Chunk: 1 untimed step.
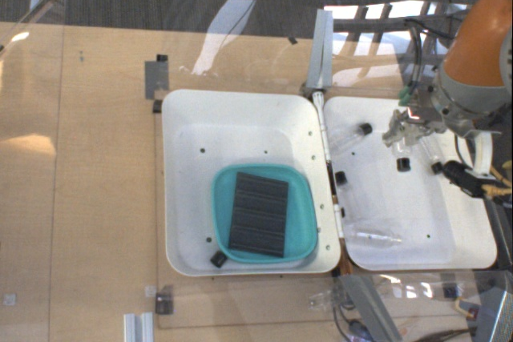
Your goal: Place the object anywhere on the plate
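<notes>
On the worktop we see two white bins side by side, and in the left bin sits the teal plate with a dark ribbed block lying flat on it, well inside the rim. We think the block is the object, so the placing looks done or close to done. To do this step well, we would want the block to rest flat and near the middle of the plate, not hanging over the edge, and the arm to lift away slowly so it does not knock anything. Our gripper is over the right bin, well apart from the plate. We see nothing held in it, and we cannot tell how wide it is
</notes>
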{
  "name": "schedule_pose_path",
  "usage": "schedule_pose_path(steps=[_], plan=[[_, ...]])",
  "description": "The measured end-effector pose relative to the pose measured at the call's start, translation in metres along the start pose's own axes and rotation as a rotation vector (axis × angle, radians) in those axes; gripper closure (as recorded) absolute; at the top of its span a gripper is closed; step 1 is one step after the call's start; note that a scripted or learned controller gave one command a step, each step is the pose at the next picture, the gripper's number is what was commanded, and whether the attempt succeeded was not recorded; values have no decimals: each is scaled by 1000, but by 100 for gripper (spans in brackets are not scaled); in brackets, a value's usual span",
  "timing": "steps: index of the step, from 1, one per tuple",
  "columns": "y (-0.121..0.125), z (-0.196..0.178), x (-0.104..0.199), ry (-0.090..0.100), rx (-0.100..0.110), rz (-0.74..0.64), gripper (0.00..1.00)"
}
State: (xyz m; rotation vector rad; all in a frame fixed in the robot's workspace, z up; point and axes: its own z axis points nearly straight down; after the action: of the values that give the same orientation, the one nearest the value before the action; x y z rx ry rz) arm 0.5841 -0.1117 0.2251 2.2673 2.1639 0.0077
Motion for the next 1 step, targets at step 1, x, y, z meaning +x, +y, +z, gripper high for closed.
schedule_pose_path(steps=[1], plan=[[-18, 40, 79, 2, 4, 2, 100]])
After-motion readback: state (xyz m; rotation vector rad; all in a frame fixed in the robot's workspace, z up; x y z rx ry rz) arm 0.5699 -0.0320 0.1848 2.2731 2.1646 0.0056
